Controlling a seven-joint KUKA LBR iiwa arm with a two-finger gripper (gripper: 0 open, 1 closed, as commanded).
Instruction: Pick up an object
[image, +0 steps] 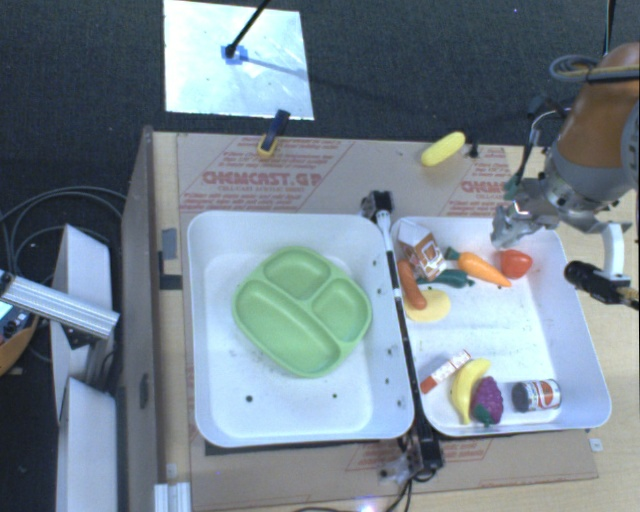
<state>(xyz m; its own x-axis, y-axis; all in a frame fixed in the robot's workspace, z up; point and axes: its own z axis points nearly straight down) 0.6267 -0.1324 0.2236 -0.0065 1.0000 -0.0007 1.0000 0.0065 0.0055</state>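
The right white bin (570, 340) holds toy food. A carrot (483, 268) and a red tomato (515, 263) lie near its far edge, with a brown packet (425, 255), an orange piece (410, 285) and a pale yellow piece (430, 307) to their left. A banana (466, 388), a purple bunch of grapes (487, 402) and a small can (537, 396) sit at the front, beside a small red and white piece (443, 371). My gripper (508, 228) hangs over the bin's far right part, just above and left of the tomato.
The left white bin (215, 330) bears a green divided plate (302, 311). A yellow lemon-like toy (442, 149) lies on the cardboard behind the bins. A yellow and blue tool (272, 135) rests there too. Cables and metal rails lie off the bench to the left.
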